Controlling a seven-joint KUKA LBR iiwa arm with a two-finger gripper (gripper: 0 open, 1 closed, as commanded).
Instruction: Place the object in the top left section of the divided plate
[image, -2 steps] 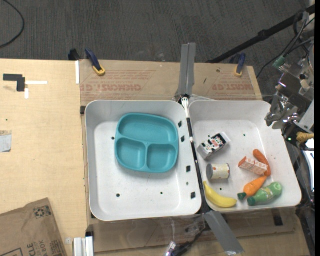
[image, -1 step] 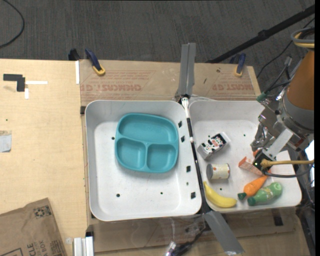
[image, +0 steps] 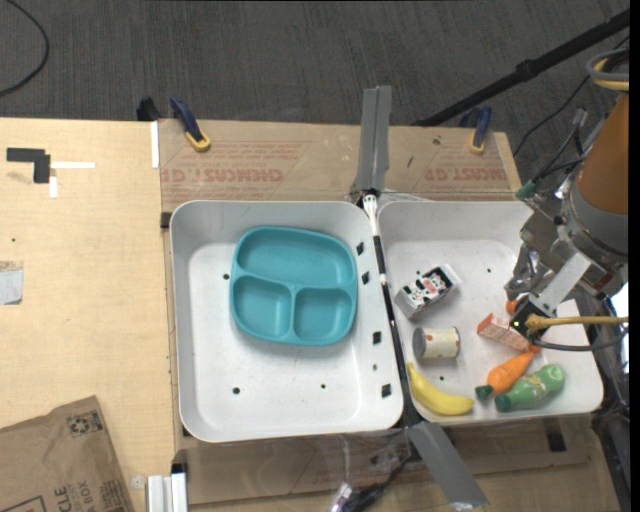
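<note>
Plate (image: 290, 262) is blue-green and has three parts. It lies flat in the left bin (image: 200, 380), up near the far wall and a bit toward the middle of the bench.

The right bin (image: 470, 250) has the toys in it. A little black and white box (image: 428, 288) lies near the middle. Just below it is a small can (image: 437, 342) on its side. A yellow banana (image: 437, 395) lies at the near left corner of that bin. An orange carrot (image: 508, 370) and a green bottle (image: 530, 388) lie side by side and touch, by the near wall on the right. A pink block (image: 502, 332) lies just above the carrot.

The claw (image: 522, 295) hangs over the right side of the right bin, just beside the pink block. I cannot tell if it is open or closed, or if it has hold of anything. The arm (image: 600, 190) comes in from the right.
</note>
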